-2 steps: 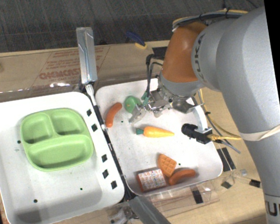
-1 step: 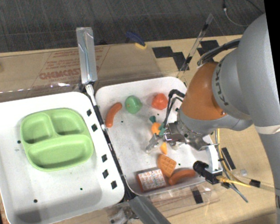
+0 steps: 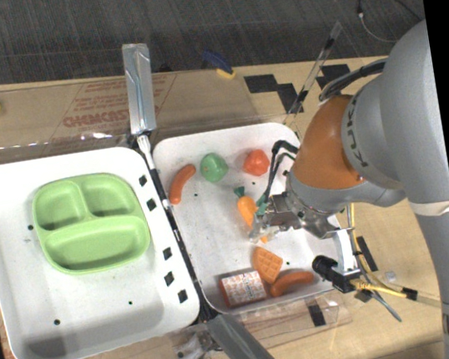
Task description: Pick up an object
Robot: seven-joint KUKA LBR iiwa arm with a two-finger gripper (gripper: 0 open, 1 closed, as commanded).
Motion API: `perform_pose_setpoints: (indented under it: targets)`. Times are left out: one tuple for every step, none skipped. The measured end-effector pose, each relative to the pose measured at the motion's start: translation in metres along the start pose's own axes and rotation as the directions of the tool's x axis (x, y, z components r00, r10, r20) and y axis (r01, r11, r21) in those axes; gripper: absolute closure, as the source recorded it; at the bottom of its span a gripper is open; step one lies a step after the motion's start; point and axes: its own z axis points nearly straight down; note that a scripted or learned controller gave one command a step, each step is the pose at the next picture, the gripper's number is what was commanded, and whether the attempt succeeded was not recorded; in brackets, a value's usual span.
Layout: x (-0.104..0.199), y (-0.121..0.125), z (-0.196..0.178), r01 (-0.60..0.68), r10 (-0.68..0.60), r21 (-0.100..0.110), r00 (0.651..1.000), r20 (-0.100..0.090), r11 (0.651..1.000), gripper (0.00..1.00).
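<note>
Two white bins side by side — the arm [image 3: 371,143] reaching into the right one.

Left bin [image 3: 29,332] carries a green divided plate [image 3: 92,221] toward its far-left part. Right bin [image 3: 218,243] holds the toy food: an orange sausage [image 3: 180,183] near the far-left corner, a green pepper [image 3: 213,167] beside it, a red-orange tomato [image 3: 255,162] along the far edge, a carrot [image 3: 248,209] near the middle, a waffle-patterned piece [image 3: 267,259] toward the near edge, and a small can [image 3: 242,287] touching a second sausage [image 3: 291,281] against the near edge. The gripper [image 3: 266,220] sits low just right of the carrot — how far apart its tips stand I cannot tell, and nothing is plainly gripped.
</note>
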Motion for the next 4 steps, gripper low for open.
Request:
perform_pose_setpoints:
  targets:
    - [0.044,0.036,-0.115,-0.062,0.062,-0.004,0.998,0.000,0.998,1.00]
    - [0.015,0.037,-0.110,0.116,-0.116,0.000,0.993,-0.001,0.993,1.00]
    - [0.015,0.037,-0.110,0.116,-0.116,0.000,0.993,-0.001,0.993,0.00]
    - [-0.041,0.029,0.007,0.277,-0.277,-0.005,0.961,0.001,0.961,0.00]
